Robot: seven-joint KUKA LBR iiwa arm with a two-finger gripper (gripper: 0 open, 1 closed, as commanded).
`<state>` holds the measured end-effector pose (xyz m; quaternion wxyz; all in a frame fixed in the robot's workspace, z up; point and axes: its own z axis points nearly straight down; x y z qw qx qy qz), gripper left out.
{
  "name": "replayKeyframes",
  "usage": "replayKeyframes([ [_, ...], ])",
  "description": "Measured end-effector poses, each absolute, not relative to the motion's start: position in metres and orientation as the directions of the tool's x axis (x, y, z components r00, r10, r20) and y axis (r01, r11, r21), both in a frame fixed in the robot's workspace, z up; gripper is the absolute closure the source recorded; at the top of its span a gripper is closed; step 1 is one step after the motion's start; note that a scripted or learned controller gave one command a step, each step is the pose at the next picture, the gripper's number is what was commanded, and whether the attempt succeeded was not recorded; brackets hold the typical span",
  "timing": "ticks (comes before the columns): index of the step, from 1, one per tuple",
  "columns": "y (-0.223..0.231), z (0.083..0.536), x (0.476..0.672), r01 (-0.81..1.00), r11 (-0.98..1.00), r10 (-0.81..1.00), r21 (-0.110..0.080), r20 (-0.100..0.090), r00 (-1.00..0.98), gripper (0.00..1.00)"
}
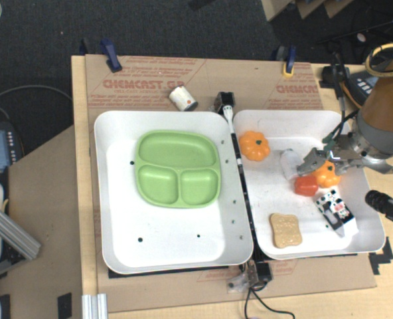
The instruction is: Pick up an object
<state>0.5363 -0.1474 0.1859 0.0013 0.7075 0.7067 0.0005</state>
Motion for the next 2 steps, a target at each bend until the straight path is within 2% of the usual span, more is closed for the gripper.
replayKeyframes([
  [1,-0.1475,0.1966,0.5371,1.0,-0.001,1.0,0.006,-0.002,0.001,1.0],
  [2,-0.1475,0.196,0.537,1.0,-0.002,1.0,0.005,-0.002,0.002,0.0],
])
